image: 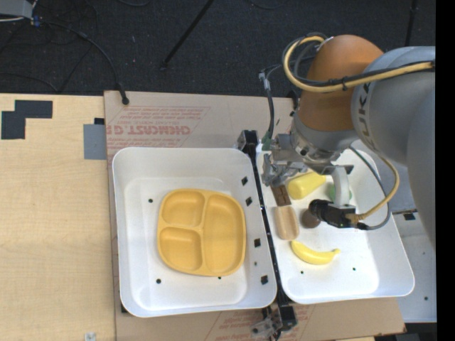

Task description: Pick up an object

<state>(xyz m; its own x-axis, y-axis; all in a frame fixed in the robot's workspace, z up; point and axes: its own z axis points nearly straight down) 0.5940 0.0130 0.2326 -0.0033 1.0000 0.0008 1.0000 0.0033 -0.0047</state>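
The right bin [384, 275] holds a yellow banana [314, 253] near its middle, a tan wooden block [286, 223] by its left wall, a small dark brown round piece [311, 219] beside that block, and a pale yellow chunk [307, 185] further back. My gripper [279, 177] hangs low over the bin's back left corner, just left of the yellow chunk and above the wooden block. A small brown piece [279, 193] lies right under it. The wrist hides the bin floor behind it.
The left bin [135, 190] carries a yellow divided plate [202, 231]. A black divider rail [260, 219] runs between the bins. The arm's grey body and cables cover the right bin's back right part. Cardboard lies under both bins.
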